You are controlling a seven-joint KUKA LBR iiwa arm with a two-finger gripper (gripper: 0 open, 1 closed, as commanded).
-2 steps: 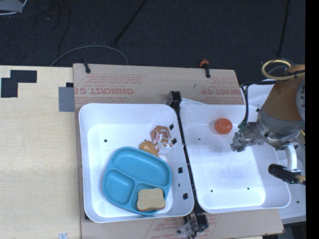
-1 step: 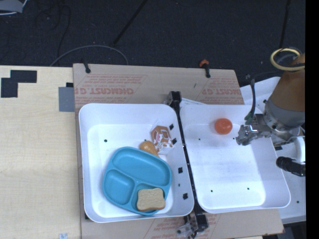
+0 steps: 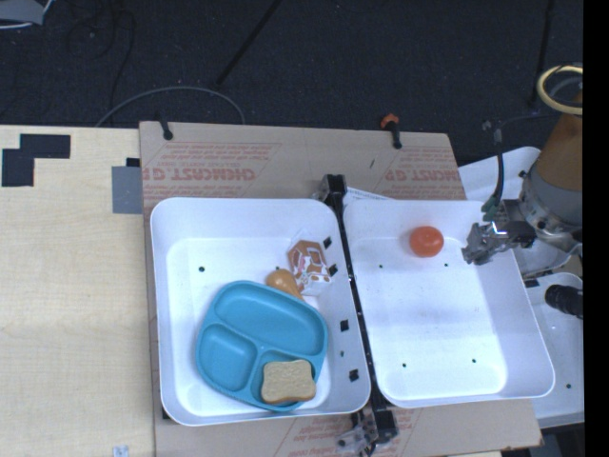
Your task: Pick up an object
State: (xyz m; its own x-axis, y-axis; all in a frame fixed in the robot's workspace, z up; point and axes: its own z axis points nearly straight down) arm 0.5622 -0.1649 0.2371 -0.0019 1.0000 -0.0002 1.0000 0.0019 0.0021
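One small round orange-red ball (image 3: pixel 426 241), smooth-skinned, lies loose on the floor of the right-hand shallow white plastic bin (image 3: pixel 447 369), in that bin's far half and nearer its right wall than its left. Nothing touches it.

Item: dark two-finger gripper (image 3: pixel 479 248), at the right wall of the same bin, just beside the ball on its right and apart from it. It carries nothing that can be seen; how far it stands open cannot be told at this size and slant. Behind it, the grey arm (image 3: pixel 554 203) enters from the right, with the orange band (image 3: pixel 563 150) above the wrist.

Item: left-hand shallow white plastic bin (image 3: pixel 171 303), touching the right one along a black centre divider (image 3: pixel 347 284). Contents as follows.
- Blue plastic divided tray (image 3: pixel 252 336), three compartments, lying tilted in the near half of the bin.
- Tan square slice of bread-like sponge (image 3: pixel 287 382), resting in the tray's near right compartment.
- Small yellow-orange rounded object (image 3: pixel 282 281), just beyond the tray's far edge, touching or nearly touching it.
- Brown and white crumpled packet (image 3: pixel 308 260), just beside the yellow-orange object, towards the divider.

Item: brown printed cardboard sheet (image 3: pixel 285 165) under both bins, on a pale wooden bench (image 3: pixel 67 293). Black cables (image 3: pixel 162 98) cross the dark floor beyond.
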